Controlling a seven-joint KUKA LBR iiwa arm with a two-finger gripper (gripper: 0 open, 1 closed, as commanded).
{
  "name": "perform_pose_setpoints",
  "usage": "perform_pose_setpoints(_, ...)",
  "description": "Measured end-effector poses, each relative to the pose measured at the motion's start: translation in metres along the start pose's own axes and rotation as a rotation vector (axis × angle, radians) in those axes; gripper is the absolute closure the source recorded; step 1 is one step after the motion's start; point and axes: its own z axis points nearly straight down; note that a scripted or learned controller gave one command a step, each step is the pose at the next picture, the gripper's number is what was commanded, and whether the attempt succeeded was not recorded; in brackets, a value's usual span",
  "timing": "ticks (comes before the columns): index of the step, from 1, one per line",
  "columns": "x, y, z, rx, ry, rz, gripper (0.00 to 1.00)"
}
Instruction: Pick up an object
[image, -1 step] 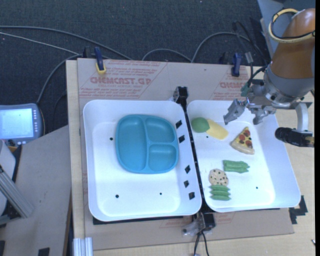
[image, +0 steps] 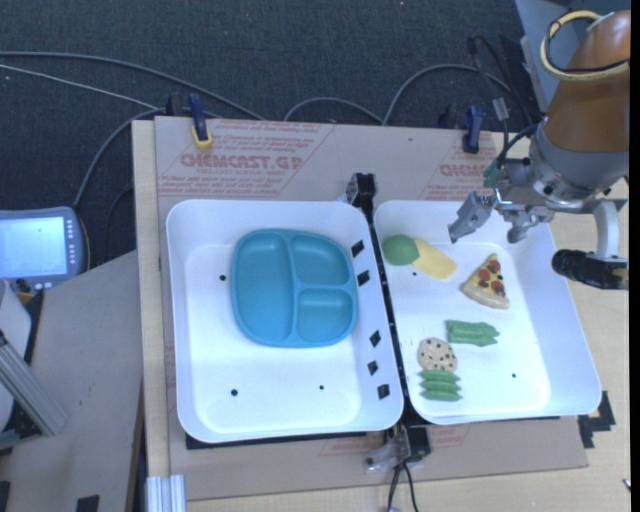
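Toy foods lay untouched on the floor of the right bin (image: 560, 330) as the arm's gripper (image: 490, 222) hung over that bin's far edge, its two fingers spread apart with nothing between them.

Seen from the one camera above the bench, a green ball (image: 399, 249) sat touching a yellow piece (image: 434, 261) at the far left of the bin, close below and to the left of the open fingers. A pizza slice (image: 486, 281) lay just right of them, almost straight under the gripper. Nearer the camera were a green bean pod (image: 471, 333), a cookie (image: 436, 354) and, touching its near side, a pea pod (image: 440, 385). In the left bin (image: 200, 330) a blue divided plate (image: 294, 287) sat alone, well apart from the arm.

By the look of it, the pick was at the approach stage: the gripper was above the bin, no item chosen by contact, and nothing lifted. The closest candidates appeared to be the pizza slice and the ball-and-yellow pair. The next move would call for settling on one, lining the open fingers up either side of it and descending to the bin floor before closing. The slice, lying flat and thin, looked likely to be hard to get fingers around; the ball, pressed against its yellow neighbour, might leave little room for a finger on that side.
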Motion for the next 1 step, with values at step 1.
perform_pose_setpoints(1,0.006,0.0074,0.0565,0.003,0.0,0.0,0.0)
